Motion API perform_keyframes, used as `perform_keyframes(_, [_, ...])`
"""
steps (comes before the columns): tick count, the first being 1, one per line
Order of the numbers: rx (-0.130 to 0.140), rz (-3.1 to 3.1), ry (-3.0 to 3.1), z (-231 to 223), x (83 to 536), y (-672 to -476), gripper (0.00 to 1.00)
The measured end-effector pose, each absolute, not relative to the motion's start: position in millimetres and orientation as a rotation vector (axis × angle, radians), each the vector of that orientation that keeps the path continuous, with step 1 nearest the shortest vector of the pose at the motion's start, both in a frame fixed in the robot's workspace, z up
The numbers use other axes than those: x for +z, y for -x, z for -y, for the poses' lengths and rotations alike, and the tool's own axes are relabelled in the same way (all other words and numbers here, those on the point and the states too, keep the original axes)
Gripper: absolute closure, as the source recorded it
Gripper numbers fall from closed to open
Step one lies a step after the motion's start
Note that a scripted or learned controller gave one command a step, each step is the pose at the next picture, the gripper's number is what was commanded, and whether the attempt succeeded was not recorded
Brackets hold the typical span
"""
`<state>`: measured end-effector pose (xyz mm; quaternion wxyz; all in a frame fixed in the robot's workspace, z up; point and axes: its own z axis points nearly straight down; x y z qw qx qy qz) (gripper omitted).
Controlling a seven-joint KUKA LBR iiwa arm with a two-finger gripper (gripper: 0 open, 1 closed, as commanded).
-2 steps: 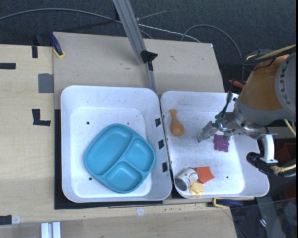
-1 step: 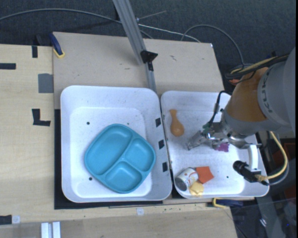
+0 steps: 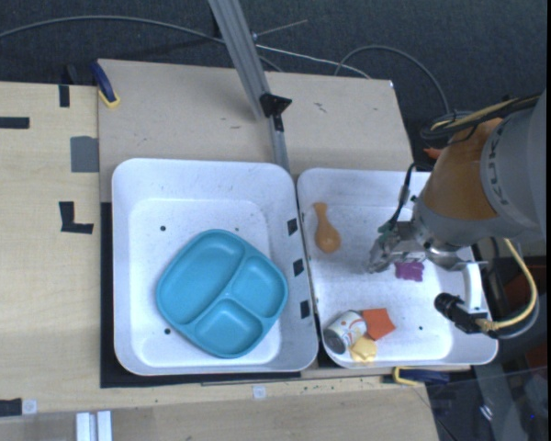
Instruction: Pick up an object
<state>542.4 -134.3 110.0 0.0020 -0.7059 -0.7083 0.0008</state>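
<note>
A small purple object (image 3: 410, 269) lies on the floor of the right bin (image 3: 349, 196), toward its right side, and the gripper (image 3: 384, 254) sits low over the bin just to the left of it, its tip touching or nearly touching the purple piece. Whether the gripper is wide, narrow or closed on anything cannot be told from this slanted view, since the metal tip blurs into one grey mass. The arm (image 3: 496, 177) comes in from the right, its orange band (image 3: 459, 186) above the wrist hanging over the bin's right rim. Farther left in the same bin rests a tan wooden spoon (image 3: 326, 231), bowl end nearer the bin's middle, well apart from the gripper. At the bin's near edge lies an orange block (image 3: 378, 321), with a yellow piece (image 3: 365, 348) just beside it and a small can (image 3: 342, 331) lying on its side to their left. The left bin (image 3: 138, 191) holds a blue divided plate (image 3: 221, 291) with three compartments, resting flat near its middle. Both bins sit side by side on the bench (image 3: 37, 246).
</note>
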Motion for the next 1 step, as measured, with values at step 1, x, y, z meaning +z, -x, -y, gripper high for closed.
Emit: perform_keyframes(1, [-0.002,2.225,2.221,133.6,151.9,-544.8,1.00])
